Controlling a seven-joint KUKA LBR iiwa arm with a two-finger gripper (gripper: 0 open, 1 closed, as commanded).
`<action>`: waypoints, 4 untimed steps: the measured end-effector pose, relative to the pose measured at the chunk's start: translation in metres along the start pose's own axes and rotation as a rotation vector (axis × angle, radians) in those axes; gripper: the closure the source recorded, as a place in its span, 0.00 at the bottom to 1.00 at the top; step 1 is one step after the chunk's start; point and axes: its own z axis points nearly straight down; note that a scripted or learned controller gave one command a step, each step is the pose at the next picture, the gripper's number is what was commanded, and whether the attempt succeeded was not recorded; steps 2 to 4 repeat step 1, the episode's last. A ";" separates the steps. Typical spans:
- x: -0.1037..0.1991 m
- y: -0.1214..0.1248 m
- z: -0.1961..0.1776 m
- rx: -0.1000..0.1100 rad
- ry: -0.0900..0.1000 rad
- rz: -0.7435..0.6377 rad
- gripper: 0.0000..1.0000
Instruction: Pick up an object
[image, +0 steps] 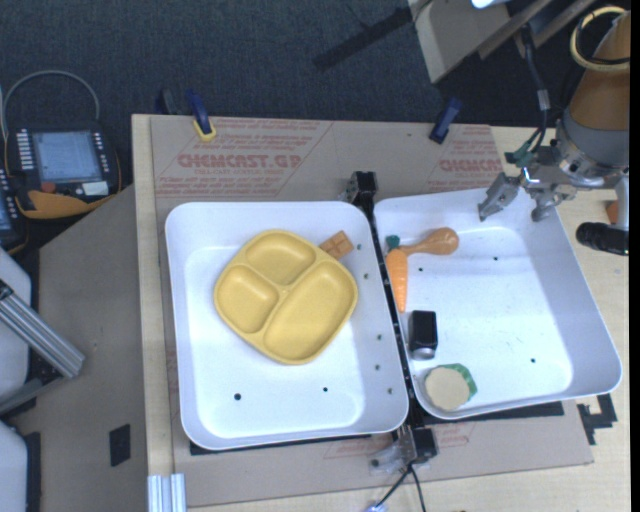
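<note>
Gripper (518, 199) hangs above right bin (560, 300) at one o'clock, jaws spread and holding nothing, poised for descent.

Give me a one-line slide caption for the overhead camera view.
Open gripper above the right bin's far edge; carrot inside, yellow divided plate in left bin.

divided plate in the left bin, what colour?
Yellow: the divided plate shows plainly in the camera view.
</note>
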 end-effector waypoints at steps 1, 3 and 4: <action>0.001 0.003 -0.010 -0.016 -0.003 -0.003 0.00; 0.001 0.003 -0.010 -0.016 -0.003 -0.003 0.00; 0.001 0.003 -0.010 -0.016 -0.003 -0.003 0.00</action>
